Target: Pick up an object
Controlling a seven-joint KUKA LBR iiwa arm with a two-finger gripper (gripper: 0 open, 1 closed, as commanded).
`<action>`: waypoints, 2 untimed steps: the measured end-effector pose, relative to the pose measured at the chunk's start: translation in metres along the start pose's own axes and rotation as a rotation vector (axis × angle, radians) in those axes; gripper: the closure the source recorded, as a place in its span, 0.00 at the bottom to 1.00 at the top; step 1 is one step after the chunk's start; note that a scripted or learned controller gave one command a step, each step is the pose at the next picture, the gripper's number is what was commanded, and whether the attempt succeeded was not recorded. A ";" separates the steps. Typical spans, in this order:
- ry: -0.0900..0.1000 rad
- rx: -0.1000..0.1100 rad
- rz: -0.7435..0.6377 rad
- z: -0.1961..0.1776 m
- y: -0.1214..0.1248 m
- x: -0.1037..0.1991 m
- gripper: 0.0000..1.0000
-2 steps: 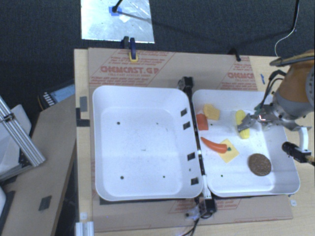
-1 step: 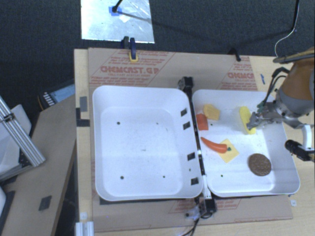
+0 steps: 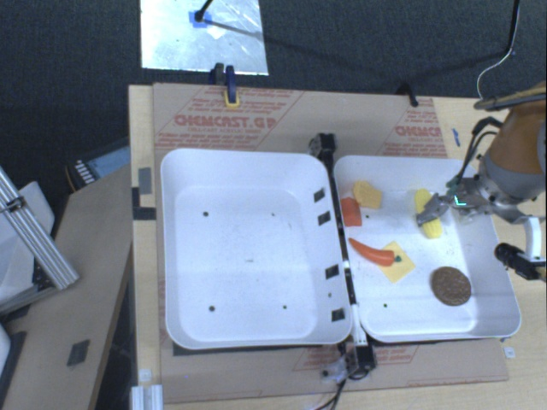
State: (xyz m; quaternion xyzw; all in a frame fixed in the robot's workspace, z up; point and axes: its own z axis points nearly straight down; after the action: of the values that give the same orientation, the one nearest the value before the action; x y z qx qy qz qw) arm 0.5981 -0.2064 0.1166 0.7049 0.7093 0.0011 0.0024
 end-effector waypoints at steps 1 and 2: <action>0.001 0.003 0.008 -0.079 -0.074 0.000 0.00; 0.000 0.001 0.007 -0.148 -0.112 0.000 0.00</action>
State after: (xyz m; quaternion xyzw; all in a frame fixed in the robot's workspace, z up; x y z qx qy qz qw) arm 0.4857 -0.2071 0.2637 0.7075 0.7067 0.0008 0.0021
